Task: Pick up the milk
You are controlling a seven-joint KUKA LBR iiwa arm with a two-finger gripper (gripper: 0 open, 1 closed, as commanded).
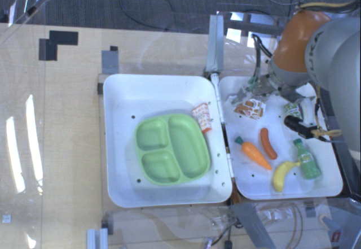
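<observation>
The milk looks like the small white-and-red carton (202, 116). It lies in the left bin (118, 146), against the right edge of the green divided plate (172, 149). My gripper (252, 91) is low over the back of the right bin (333, 186), to the right of the carton and across the wall between the bins. It sits just behind a white-and-orange packet (250, 109). Nothing shows as lifted.
The right bin also holds a carrot (253, 153), a red sausage (268, 143), a banana (283, 174), a green bottle (306, 161) and a small green-and-white item (293, 109). The grey arm with its orange band (296, 44) covers the bin's back right corner.
</observation>
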